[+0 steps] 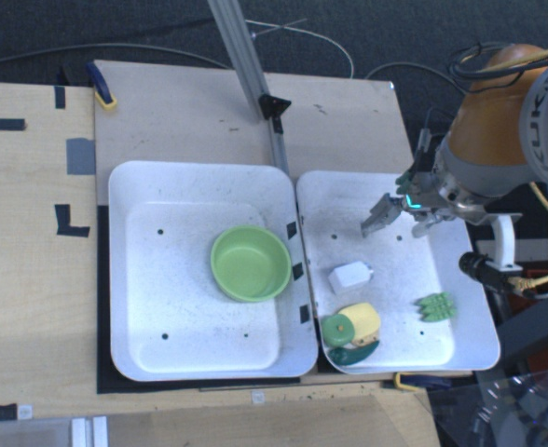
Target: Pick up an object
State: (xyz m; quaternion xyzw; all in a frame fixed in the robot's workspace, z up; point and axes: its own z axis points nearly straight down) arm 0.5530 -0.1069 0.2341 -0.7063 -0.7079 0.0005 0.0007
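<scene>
My gripper hangs over the upper part of the right bin, open, its two dark fingers spread apart with nothing between them. Below it and to the left, a small white block lies on the bin floor. A yellow and green toy rests against the right bin's front left corner. A small green ridged piece lies near the right wall. A light green bowl sits upright in the left bin, right of its middle.
A slanted metal pole comes down to the bench just behind the seam between the bins. Cables run across the dark floor at the back. The arm's orange band stands right of the bins.
</scene>
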